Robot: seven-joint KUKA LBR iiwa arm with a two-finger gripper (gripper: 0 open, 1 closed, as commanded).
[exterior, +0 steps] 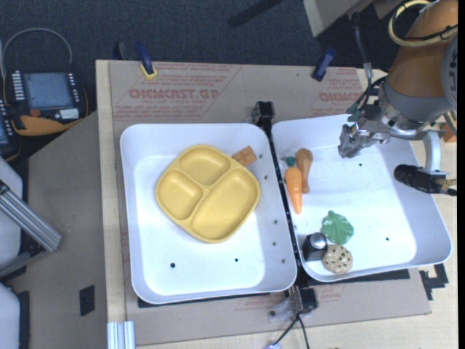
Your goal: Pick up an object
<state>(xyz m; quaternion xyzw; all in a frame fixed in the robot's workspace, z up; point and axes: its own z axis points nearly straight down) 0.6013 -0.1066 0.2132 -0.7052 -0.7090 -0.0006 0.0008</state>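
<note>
In the right bin lie an orange carrot and a brown sausage-like piece near the left wall. A green leafy toy, a round speckled cookie and a small dark cup sit at the front left. My gripper hangs over the bin's back part, to the right of the carrot, with nothing seen between its fingers.
The left bin holds a yellow divided plate with a small brown block at its back right edge. The arm's grey body fills the upper right. A black clamp sits between the bins.
</note>
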